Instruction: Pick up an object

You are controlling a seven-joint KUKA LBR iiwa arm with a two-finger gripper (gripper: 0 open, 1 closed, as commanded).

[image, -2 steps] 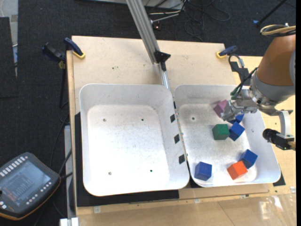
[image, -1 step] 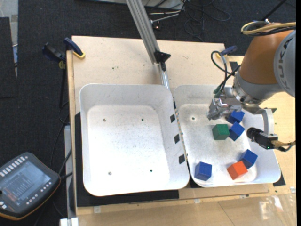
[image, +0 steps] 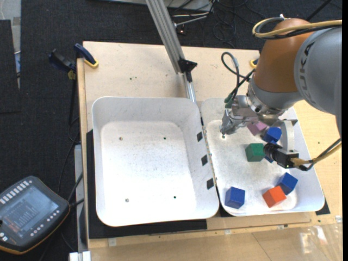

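Pincer low over the right-hand white bin, blocks lying beyond it.

The grey metal pincer (image: 227,125) hangs near the inner left wall of the shallow white plastic right bin (image: 220,162), its tips close to the speckled floor; whether it is open or closed cannot be told, and nothing is seen in it. Just to its right lie a pale pink block (image: 256,127) and a blue block (image: 273,133), both partly hidden by the wrist. Further right and nearer the camera sits one green cube (image: 254,152). Well beyond, toward the near rim, lie two more blue cubes (image: 235,197) (image: 289,182) and one orange-red cube (image: 274,196). To the pincer's left stands the second white bin (image: 103,145) on the pale wooden worktop (image: 136,69).
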